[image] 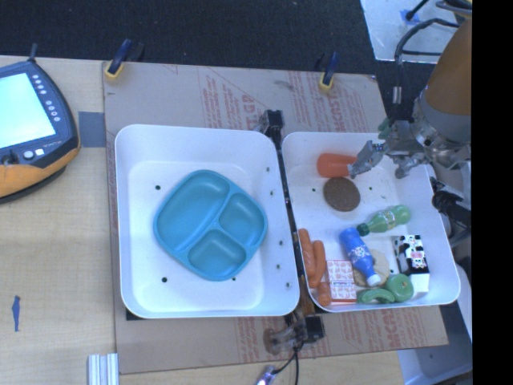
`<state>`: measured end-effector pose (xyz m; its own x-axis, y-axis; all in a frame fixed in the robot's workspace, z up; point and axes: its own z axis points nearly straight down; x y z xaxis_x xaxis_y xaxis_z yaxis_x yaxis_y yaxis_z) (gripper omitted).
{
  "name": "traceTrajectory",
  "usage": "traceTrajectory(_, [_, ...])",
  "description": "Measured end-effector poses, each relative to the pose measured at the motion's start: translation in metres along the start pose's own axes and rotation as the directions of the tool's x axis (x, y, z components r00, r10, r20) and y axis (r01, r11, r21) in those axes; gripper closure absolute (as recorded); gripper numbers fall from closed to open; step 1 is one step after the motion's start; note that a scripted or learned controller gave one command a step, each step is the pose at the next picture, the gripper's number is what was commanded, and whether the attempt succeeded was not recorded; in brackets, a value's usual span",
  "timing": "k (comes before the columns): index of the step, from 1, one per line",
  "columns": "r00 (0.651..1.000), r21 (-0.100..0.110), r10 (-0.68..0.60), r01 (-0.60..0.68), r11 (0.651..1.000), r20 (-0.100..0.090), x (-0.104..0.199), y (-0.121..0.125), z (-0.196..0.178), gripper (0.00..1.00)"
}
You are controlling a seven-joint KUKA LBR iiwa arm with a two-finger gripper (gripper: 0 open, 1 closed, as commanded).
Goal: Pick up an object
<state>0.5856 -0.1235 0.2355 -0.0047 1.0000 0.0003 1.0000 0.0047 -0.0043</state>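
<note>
My gripper (385, 162) hangs over the far part of the right bin (449, 239), with its fingers spread and nothing between them. Its left finger (363, 160) sits just right of an orange block (332, 164). A brown disc (342, 194) lies below the gripper toward the front. Further forward lie a green bottle (385, 217), a blue bottle (359, 255), a black-and-white carton (413, 256), a green ring (385, 292), two orange sausages (313, 265) and a red-and-white card (341, 281).
The left bin (128, 215) holds a blue divided plate (211, 224). A tablet-like pendant (28, 127) rests on the bench at the far left. Clamps (119, 61) grip the board's far edge. The bins' shared wall (284, 215) runs between them.
</note>
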Motion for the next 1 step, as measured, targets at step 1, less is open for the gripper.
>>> traceTrajectory(1, [1.000,0.002,0.000,0.000,1.000,0.001,-0.0157,-0.0200,0.1057,0.00])
